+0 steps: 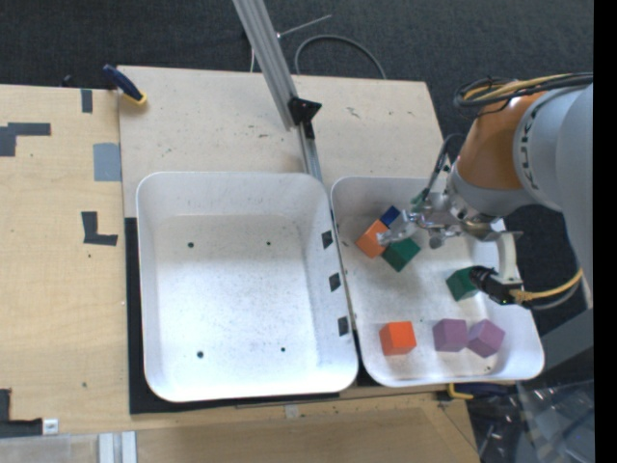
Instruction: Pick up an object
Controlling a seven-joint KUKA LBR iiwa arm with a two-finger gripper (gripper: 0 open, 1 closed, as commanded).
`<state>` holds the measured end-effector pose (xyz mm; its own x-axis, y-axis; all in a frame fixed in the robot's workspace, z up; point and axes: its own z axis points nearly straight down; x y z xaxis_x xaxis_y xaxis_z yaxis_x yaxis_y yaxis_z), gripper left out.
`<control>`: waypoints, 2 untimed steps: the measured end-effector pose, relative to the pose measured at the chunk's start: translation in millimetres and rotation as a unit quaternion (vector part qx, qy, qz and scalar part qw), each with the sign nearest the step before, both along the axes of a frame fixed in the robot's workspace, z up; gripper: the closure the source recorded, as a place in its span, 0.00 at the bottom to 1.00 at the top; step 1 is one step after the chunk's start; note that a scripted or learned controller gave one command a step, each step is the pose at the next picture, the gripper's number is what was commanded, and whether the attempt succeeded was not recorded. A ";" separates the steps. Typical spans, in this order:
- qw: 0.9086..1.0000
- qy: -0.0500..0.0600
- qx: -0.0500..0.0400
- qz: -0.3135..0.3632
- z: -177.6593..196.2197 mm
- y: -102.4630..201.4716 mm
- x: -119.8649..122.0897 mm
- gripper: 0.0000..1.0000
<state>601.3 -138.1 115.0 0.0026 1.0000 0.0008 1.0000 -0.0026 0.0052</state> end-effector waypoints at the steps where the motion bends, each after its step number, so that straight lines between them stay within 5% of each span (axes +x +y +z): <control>1: 1.000 -0.009 -0.002 0.001 -3.5 16.0 9.4 0.00; 2: 1.000 -0.006 0.001 0.004 -8.7 13.7 37.4 0.00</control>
